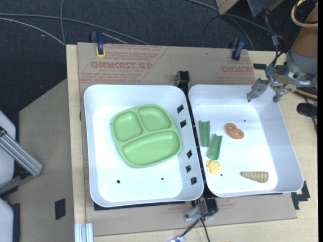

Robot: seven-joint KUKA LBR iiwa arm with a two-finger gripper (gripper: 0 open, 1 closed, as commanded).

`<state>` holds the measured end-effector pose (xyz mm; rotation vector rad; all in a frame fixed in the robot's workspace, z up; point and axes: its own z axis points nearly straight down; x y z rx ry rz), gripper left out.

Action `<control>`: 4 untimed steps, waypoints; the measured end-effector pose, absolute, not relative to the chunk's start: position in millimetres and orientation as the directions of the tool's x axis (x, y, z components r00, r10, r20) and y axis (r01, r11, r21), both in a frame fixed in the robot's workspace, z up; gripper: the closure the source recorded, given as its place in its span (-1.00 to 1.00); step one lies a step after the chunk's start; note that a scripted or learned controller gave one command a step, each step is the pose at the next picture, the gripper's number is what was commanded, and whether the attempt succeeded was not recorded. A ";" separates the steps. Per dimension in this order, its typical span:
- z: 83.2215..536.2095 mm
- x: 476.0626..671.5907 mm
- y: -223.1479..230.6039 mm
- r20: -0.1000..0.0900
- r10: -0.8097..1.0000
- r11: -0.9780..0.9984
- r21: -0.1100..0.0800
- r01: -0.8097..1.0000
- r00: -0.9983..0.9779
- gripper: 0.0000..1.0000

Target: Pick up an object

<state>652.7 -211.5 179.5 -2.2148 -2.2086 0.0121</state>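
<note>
So you've got the desk (126, 64) with two white bins on it: the left bin (101, 175) has a green divided plate (146, 135) sitting about mid-bin. The right bin (282, 155) holds the small stuff: two green sticks (209, 139) near its left wall, a tan cone-looking piece (255, 176) toward the front edge, an orange pretzel-shaped thing (234, 130) around the middle, and a yellow bit (213, 167) by the front-left corner. Your gripper (266, 93) hangs over the right bin's far edge, fingers spread and holding nothing.
</note>
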 end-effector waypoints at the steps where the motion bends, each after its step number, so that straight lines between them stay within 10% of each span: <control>1: 189.1 656.4 -211.0 0.000 1.000 0.001 0.000 1.000 -0.001 -1.00; 4: 85.5 666.0 -208.5 0.002 1.000 0.002 -0.003 1.000 -0.002 -1.00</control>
